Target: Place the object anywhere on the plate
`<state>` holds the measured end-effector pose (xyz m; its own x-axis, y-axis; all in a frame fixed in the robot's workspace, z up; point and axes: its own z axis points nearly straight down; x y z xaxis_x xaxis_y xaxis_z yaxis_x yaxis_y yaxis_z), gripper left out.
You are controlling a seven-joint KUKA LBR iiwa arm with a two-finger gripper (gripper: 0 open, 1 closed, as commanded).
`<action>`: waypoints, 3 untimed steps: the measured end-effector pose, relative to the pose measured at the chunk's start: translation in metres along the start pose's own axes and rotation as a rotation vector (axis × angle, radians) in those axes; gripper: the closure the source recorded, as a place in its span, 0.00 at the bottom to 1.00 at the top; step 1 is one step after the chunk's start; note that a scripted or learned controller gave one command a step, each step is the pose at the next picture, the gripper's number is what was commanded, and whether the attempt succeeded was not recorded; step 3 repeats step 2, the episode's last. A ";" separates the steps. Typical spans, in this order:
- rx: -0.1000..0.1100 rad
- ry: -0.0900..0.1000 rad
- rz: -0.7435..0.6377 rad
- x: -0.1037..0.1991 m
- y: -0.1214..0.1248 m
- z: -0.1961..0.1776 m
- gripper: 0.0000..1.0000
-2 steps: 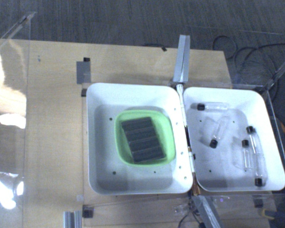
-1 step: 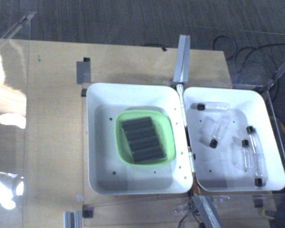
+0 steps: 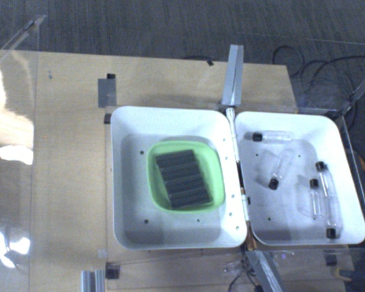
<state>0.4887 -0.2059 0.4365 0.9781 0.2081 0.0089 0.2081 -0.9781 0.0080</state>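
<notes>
A square light-green plate (image 3: 153,163) sits in the left white bin (image 3: 128,181). A dark ribbed block (image 3: 182,179) lies on the plate, filling most of its middle. In the right white bin (image 3: 347,218) lie several clear plastic tubes with black caps: one near the back wall (image 3: 271,137), one near the middle (image 3: 281,168), and others at the right (image 3: 324,199).
A grey metal post (image 3: 233,75) stands behind the gap between the two bins. Cables trail over the floor at the back right (image 3: 328,72). The wooden bench top (image 3: 48,163) stretches to the left of the bins.
</notes>
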 end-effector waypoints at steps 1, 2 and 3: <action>0.000 0.000 0.000 0.000 0.000 0.000 0.00; 0.000 -0.001 0.000 0.000 0.000 0.000 0.00; 0.000 -0.001 0.000 0.000 0.000 0.000 0.00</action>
